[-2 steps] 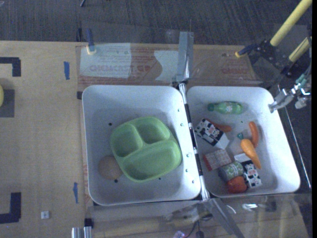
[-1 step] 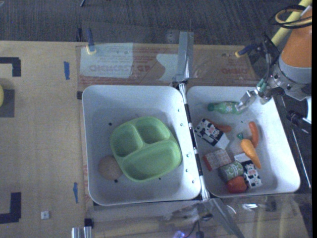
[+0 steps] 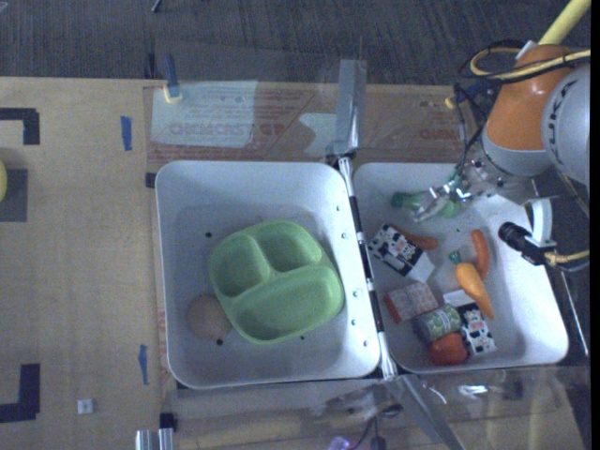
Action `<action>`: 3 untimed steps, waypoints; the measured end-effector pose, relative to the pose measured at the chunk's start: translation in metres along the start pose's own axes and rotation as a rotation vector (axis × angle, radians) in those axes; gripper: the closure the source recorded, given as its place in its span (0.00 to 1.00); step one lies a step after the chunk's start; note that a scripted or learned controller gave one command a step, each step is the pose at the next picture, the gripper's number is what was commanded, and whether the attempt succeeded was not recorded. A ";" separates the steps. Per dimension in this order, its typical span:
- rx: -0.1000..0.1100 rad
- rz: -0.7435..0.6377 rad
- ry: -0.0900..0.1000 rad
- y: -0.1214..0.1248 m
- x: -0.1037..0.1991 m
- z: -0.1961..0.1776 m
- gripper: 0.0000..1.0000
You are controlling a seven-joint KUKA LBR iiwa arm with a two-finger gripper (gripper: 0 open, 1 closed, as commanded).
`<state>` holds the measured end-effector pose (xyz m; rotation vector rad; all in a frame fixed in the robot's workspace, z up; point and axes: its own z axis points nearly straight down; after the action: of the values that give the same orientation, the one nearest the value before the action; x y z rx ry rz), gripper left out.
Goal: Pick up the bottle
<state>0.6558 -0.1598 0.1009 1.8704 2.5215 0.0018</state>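
Camera view, right bin (image 3: 553,340): the gripper (image 3: 441,200) sits low at the bin's far-left corner, directly over the green bottle (image 3: 412,200), which lies on its side near the far wall. Finger state cannot be determined; the metal tips blur into the bottle. Judged step: closing on the bottle. For a sound grasp, centre the fingers across the bottle's narrow width, not along its length, and keep clear of the bin wall. The patterned carton (image 3: 396,247) lies just beside it, nearer the camera; avoid clipping it. Lift vertically.
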 end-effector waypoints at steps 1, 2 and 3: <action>0.000 -0.001 -0.002 0.000 -0.001 -0.011 1.00; 0.004 -0.050 -0.001 -0.009 -0.065 -0.015 1.00; -0.004 -0.170 -0.004 -0.039 -0.054 0.012 1.00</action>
<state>0.6339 -0.2233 0.0885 1.6470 2.6663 0.0023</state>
